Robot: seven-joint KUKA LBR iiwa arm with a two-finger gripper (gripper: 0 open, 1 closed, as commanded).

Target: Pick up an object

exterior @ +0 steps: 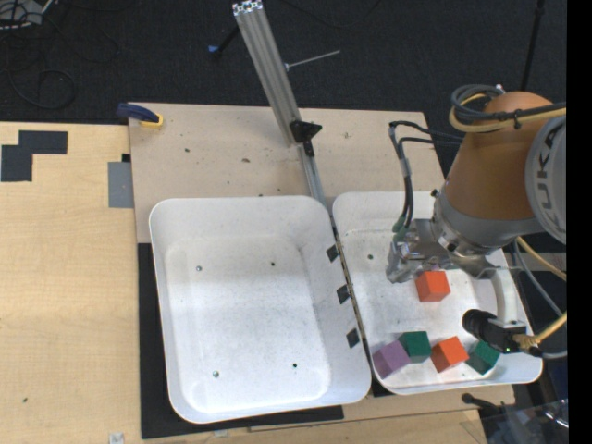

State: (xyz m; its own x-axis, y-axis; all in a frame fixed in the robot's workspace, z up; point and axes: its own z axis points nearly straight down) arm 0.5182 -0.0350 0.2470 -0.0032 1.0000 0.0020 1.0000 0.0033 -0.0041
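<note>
Where it hangs, the gripper [407,265] (opening unreadable) adjoins an orange block [432,286].

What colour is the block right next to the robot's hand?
Orange, seen in the camera view, in the right bin.

claw [407,265] fingers: hidden under wrist | teal block [483,357]: partly hidden

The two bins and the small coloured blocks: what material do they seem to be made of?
The bins look like thin moulded plastic: white, smooth, rounded rims. The blocks, such as the orange block and purple block, look matte, evenly coloured; perhaps foam or painted wood.
</note>
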